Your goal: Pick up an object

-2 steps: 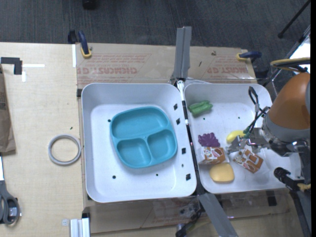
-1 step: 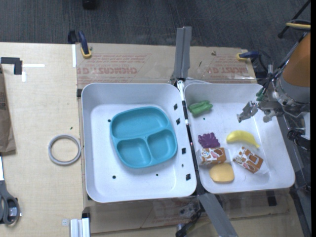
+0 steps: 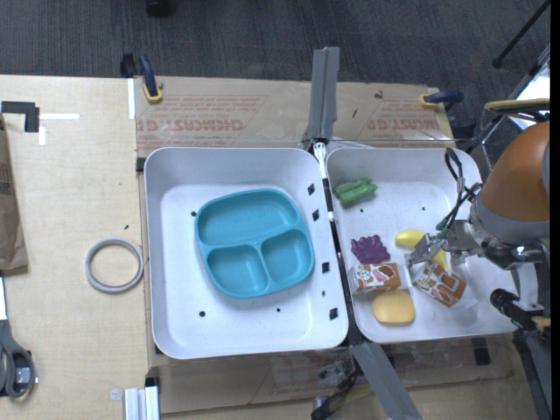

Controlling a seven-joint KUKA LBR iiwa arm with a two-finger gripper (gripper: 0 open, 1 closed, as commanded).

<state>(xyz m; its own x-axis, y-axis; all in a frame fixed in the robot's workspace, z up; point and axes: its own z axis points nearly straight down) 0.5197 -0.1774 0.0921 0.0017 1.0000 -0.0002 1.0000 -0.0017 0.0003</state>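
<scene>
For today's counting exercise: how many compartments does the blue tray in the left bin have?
3. The blue divided tray has one long compartment across its far side and two smaller ones nearer the camera, left and right.

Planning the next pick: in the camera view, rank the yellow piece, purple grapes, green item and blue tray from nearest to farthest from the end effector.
From the end effector:
1. Yellow piece, just left.
2. Purple grapes, further left.
3. Green item, up-left.
4. Blue tray, in the other bin.
</scene>
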